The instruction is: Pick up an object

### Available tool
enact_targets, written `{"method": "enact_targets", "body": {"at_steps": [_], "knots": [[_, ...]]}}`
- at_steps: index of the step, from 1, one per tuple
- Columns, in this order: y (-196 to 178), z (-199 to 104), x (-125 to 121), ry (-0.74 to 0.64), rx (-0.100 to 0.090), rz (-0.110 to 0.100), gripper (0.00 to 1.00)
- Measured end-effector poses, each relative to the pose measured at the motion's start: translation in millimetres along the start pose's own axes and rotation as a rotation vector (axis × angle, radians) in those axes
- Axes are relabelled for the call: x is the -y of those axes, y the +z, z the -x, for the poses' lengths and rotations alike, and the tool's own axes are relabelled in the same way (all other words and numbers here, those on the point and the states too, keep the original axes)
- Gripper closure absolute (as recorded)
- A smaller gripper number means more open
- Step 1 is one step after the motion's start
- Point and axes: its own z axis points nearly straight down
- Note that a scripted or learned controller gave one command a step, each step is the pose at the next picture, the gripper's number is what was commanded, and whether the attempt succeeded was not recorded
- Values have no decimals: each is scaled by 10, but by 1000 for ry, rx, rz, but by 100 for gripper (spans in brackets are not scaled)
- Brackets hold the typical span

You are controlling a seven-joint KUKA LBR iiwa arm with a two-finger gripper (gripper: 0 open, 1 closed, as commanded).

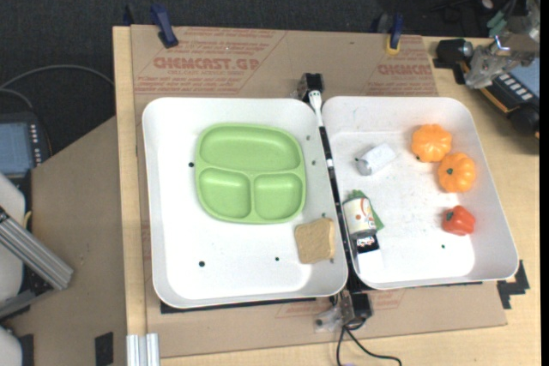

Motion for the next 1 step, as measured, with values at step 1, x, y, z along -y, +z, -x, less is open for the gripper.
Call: {"method": "enact_targets", "body": {"at_steps": [1], "knots": [[414,-215,1165,2,-7,-14,100]]}}
